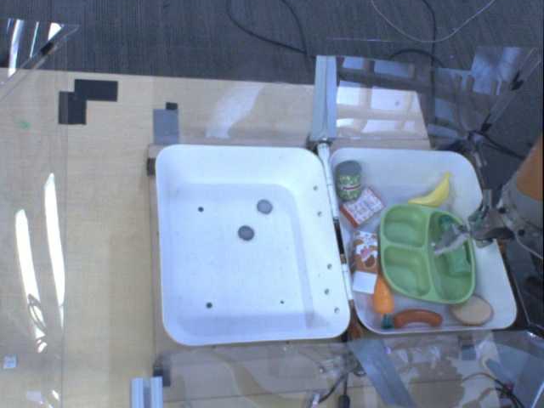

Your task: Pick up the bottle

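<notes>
The left bin (pixel 174 228) lies well beyond the gripper (pixel 452 240) with room to spare. The right bin (pixel 399 164) beneath it is crowded. A green tray (pixel 408 266) sits directly under the gripper, and I cannot tell whether it is released or clenched. What looks like the bottle (pixel 365 252) lies past the tray, tight against the dividing wall, so approach is cramped.

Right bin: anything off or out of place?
Nothing spilled or broken. The green tray lies tilted across the right bin, other items crowded around it. The pincer sits over the tray, while the bottle lies beside it.
</notes>
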### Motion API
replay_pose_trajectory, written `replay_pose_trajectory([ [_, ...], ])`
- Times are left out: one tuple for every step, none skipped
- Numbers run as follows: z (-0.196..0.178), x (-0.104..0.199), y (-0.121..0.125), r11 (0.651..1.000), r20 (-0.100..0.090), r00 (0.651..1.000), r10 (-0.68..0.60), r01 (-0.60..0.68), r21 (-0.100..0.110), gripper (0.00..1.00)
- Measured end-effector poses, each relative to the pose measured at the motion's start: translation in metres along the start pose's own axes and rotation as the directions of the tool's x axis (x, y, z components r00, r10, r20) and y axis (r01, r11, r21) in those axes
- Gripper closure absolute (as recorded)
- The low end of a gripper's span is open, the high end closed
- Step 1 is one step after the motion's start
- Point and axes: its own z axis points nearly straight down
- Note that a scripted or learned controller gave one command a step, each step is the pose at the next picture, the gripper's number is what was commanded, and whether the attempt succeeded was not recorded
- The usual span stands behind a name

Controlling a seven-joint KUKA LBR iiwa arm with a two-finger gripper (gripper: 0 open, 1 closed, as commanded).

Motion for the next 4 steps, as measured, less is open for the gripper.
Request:
replay_pose_trajectory([
  [0.051,-0.003,0.030,1.000,0.003,1.000,0.013,-0.013,-0.010,0.00],
  [0.042,0.005,0.034,1.000,-0.009,1.000,0.002,-0.003,-0.010,1.00],
  [-0.078,0.058,0.068,0.980,0.001,0.980,0.197,-0.197,0.001,1.00],
  [-0.079,0.145,0.082,0.977,0.001,0.977,0.215,-0.215,0.004,1.00],
])
